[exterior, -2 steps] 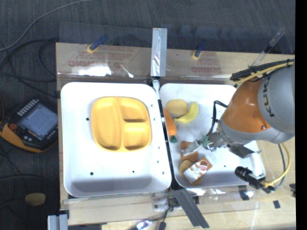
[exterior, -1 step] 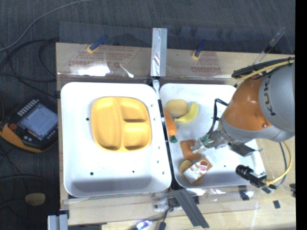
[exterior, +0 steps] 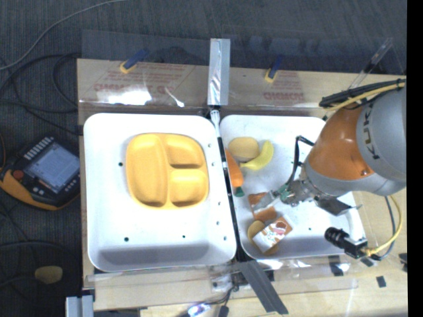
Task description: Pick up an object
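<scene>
Beside the fingers (exterior: pixel 283 194) (grip impossible to tell) lies a small white-and-red carton (exterior: pixel 272 234), tilted.

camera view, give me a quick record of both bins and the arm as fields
left bin: yellow divided tray
right bin: tan round item, banana, carrot, small carton
arm: low over right bin
pincer: beside brown item; grip unclear

a small carton (exterior: pixel 271 235) — white with orange-red print — lies tilted near the right bin's (exterior: pixel 291 125) front wall.
</scene>
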`<action>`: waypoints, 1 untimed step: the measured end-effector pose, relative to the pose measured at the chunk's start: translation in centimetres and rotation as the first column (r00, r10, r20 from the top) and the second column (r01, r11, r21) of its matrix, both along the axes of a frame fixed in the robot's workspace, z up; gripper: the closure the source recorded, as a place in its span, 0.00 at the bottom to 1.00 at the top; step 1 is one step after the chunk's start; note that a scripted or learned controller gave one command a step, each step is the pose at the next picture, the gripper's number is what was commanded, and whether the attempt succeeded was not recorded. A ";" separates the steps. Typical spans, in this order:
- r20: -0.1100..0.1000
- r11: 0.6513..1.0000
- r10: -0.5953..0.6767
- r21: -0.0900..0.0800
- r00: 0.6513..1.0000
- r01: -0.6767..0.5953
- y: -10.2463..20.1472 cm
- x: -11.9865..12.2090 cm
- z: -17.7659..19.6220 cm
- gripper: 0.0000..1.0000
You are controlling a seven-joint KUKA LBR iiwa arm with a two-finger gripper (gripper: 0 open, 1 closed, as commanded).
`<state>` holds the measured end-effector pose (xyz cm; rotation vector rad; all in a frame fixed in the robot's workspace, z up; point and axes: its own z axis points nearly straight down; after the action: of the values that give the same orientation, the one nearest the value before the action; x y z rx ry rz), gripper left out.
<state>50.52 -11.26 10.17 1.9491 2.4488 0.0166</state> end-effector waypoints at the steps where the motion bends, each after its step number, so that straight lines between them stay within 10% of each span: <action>1: -0.001 0.978 -0.209 0.001 0.978 0.209 0.5 -1.4 -1.2 0.00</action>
<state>49.16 -10.81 9.01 2.1955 2.2306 0.0149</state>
